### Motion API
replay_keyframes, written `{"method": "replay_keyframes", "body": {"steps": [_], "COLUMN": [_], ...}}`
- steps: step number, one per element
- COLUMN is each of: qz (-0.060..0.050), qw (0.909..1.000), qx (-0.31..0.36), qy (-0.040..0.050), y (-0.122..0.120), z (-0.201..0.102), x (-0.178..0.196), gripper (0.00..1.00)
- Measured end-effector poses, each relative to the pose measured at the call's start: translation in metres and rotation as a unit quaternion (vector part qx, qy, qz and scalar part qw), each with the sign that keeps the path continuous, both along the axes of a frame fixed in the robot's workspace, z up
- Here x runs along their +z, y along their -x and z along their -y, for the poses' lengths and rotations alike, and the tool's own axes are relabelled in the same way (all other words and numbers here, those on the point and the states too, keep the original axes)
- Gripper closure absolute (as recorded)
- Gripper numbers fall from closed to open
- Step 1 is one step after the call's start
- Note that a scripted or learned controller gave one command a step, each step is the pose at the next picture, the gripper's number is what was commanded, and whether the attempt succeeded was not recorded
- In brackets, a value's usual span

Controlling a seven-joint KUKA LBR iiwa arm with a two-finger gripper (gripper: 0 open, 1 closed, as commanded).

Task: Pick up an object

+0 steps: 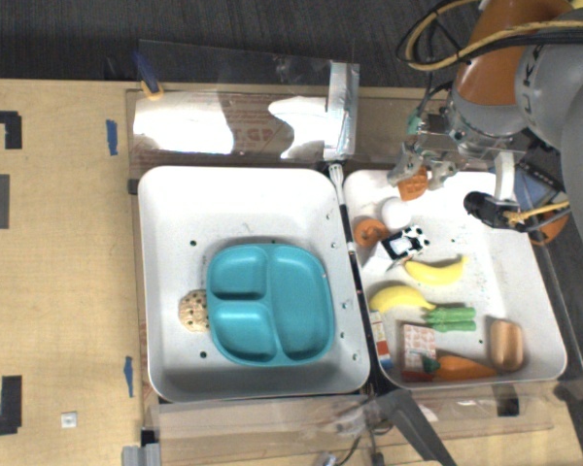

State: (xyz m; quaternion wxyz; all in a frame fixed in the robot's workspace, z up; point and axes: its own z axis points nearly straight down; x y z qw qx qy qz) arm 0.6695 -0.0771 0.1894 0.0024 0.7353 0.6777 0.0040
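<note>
1. Gripper (415, 178) hangs over the right bin's (549, 333) far-left corner with a small orange object (414, 184) seemingly between its fingers.
2. Judged: lifted clear of the bananas (420, 284).

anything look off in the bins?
Only the cookie in the left bin: it sits on the bin floor against the left edge of the teal tray, not in a compartment. The right bin is a loose jumble of two bananas, a carrot and other toys. Nothing looks spilled or broken.
</note>
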Motion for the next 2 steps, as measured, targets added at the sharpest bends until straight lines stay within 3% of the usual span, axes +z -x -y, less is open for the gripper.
{"method": "replay_keyframes", "body": {"steps": [1,2], "qz": [-0.005,-0.002], "qw": [0.9994,0.9959], "qx": [0.036,0.091], "qy": [0.0007,0.0021], "y": [0.003,0.012], "z": [-0.032,-0.03], "x": [-0.004,0.029], "gripper": [1.0,1.0]}}
